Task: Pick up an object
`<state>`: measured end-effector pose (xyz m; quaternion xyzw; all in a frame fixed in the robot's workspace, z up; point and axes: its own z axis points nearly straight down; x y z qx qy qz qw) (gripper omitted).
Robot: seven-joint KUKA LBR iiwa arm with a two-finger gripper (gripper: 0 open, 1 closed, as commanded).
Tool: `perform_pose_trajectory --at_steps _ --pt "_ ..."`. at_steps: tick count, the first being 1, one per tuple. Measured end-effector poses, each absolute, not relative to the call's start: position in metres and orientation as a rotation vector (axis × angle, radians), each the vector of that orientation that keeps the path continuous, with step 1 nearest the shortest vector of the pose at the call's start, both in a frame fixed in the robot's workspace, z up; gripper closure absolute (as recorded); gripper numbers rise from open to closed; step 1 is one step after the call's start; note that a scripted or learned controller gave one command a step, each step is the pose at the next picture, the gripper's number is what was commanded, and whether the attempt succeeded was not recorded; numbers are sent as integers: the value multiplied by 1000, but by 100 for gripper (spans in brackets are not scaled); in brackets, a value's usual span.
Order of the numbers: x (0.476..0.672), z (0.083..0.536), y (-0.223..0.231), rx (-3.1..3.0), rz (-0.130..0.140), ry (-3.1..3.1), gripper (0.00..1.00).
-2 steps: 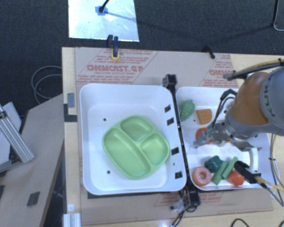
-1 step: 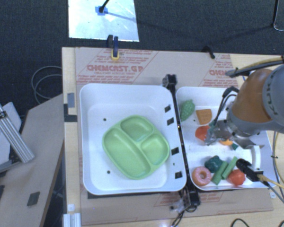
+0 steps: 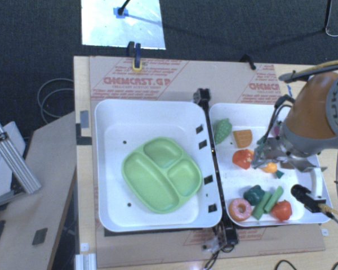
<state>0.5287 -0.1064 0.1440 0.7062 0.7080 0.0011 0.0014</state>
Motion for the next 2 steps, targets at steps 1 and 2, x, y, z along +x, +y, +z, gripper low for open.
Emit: perform_pose_trajectory --at_steps 1,2 --pt "526 200 -116 2217 6 2217 100" --pt "527 226 -116 2214 4 2223 100"
